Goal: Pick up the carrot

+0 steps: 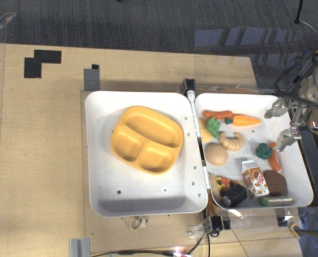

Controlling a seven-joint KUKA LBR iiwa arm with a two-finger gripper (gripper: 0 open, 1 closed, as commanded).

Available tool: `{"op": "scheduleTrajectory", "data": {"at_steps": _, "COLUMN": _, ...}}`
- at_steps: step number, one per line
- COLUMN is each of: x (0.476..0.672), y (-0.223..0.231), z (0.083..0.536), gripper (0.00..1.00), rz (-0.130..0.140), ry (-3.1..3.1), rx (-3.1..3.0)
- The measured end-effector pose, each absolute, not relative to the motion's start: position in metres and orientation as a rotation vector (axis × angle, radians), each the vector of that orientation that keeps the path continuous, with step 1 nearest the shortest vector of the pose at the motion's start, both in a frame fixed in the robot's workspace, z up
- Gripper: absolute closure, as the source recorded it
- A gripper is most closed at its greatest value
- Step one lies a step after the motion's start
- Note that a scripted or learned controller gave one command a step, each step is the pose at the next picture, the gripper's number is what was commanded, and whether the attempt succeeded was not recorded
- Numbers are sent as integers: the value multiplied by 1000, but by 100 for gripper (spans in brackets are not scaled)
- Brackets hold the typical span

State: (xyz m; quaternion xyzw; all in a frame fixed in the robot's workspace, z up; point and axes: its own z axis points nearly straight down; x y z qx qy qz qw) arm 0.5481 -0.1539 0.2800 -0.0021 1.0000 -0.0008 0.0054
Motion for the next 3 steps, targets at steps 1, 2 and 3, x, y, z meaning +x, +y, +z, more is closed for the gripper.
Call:
{"op": "scheduleTrajectory", "data": {"at_steps": 1, "x": 596, "y": -205, "z": 179, "gripper": 0, "rz": 2, "ry": 3137, "rx": 145}}
{"op": "scheduleTrajectory", "data": {"at_steps": 2, "x": 634, "y": -198, "z": 101, "gripper": 0, "rz": -6, "ry": 3123, "rx": -80}}
{"op": "scheduleTrajectory", "data": {"at_steps": 3, "x": 597, "y": -137, "z": 89, "gripper": 0, "rz": 2, "ry": 3131, "rx": 57}}
